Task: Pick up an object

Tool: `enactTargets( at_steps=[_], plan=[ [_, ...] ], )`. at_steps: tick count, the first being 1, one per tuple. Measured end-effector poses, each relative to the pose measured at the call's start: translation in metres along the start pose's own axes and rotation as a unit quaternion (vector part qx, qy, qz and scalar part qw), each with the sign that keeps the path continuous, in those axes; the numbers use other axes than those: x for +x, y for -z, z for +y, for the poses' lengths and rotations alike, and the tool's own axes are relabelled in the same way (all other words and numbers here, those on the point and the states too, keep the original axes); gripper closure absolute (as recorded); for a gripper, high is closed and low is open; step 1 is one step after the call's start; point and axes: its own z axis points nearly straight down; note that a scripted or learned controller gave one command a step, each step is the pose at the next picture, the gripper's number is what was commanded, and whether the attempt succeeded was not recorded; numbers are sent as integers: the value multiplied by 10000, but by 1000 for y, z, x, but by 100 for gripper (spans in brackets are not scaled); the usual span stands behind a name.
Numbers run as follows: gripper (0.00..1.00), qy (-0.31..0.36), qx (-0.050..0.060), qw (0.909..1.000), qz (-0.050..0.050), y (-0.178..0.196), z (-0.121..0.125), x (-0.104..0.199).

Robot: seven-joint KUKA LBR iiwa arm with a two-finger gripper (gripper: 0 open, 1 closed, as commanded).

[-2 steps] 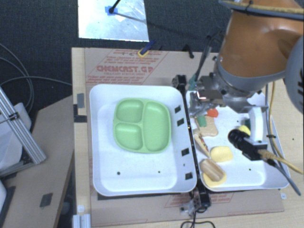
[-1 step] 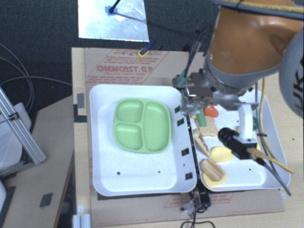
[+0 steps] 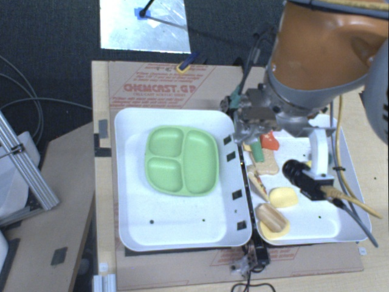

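Observation:
The right bin (image 3: 316,227) holds several toy foods along its left side: a red piece (image 3: 269,142), a green piece (image 3: 258,152), a tan cracker-like piece (image 3: 268,165), a striped wedge (image 3: 257,184), a yellow lump (image 3: 283,197) and a brown bread roll (image 3: 271,218). My gripper (image 3: 248,131) hangs over the bin's upper left corner, just above and left of the red and green pieces. The big orange and grey wrist covers most of it, and no object shows between its fingers.
The left bin (image 3: 137,224) holds a green divided plate (image 3: 182,160) in its middle. A row of black clips (image 3: 233,157) runs along the seam between the bins. Cardboard lies under both bins.

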Motion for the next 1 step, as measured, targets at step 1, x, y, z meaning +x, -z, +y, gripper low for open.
enactTargets(
  at_steps=[1],
  plan=[
    [100, -29, 14, 10000, -1, -4, -1, -3]
  ],
)
